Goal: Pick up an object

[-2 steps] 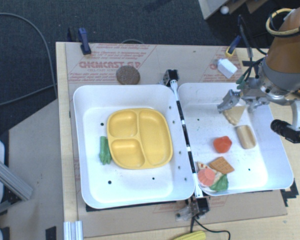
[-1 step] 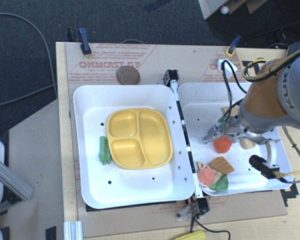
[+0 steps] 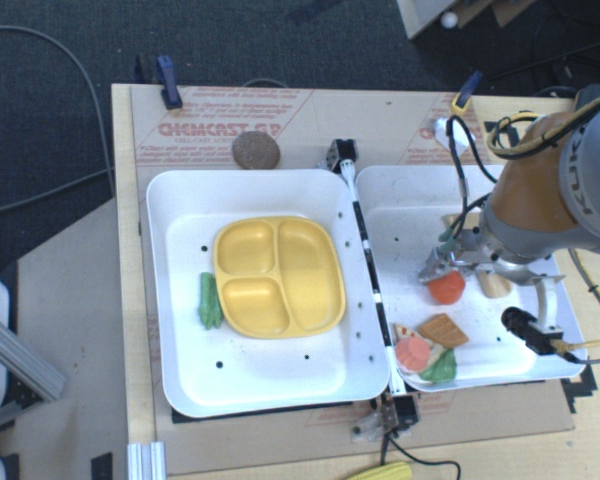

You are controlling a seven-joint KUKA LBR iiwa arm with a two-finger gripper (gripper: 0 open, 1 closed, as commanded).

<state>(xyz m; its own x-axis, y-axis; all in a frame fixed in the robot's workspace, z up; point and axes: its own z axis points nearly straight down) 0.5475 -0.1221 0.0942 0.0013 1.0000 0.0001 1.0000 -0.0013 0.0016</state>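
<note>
Camera view shows the gripper (image 3: 450, 264) low in the right bin (image 3: 405, 193), right at an orange ball (image 3: 446, 288) that sits just below its metal tip; whether it has hold of the ball I cannot tell. The ball looks round and free to roll, so a closing grip slightly off centre could squirt it toward the cracker (image 3: 443, 330) and the pink and green pieces (image 3: 421, 358) piled in the bin's near corner, or lift nothing. The arm's bulk (image 3: 540, 193) and its cables hide the bin floor behind it, and a pale object (image 3: 494, 286) just right of the ball is too covered to name.
</note>
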